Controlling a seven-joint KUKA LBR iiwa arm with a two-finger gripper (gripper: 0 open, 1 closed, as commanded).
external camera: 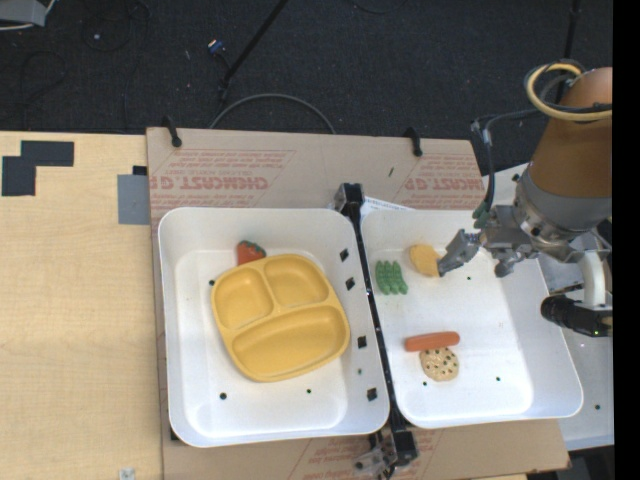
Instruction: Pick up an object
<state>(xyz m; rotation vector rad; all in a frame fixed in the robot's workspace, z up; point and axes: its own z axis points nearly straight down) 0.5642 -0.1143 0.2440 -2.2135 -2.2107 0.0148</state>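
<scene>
Nothing is lifted yet: your tool (478, 251) hangs open and empty just beside the yellow piece (425, 259) in the right bin (545, 393), so closing and lifting remain.

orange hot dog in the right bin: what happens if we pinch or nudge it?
The hot dog is a slim rounded cylinder lying flat, so a side push would probably roll it. It looks like smooth toy plastic, likely light and stiff, maybe slippery. It touches the cookie, which a nudge could shift. The pincer sits by the yellow piece.
</scene>
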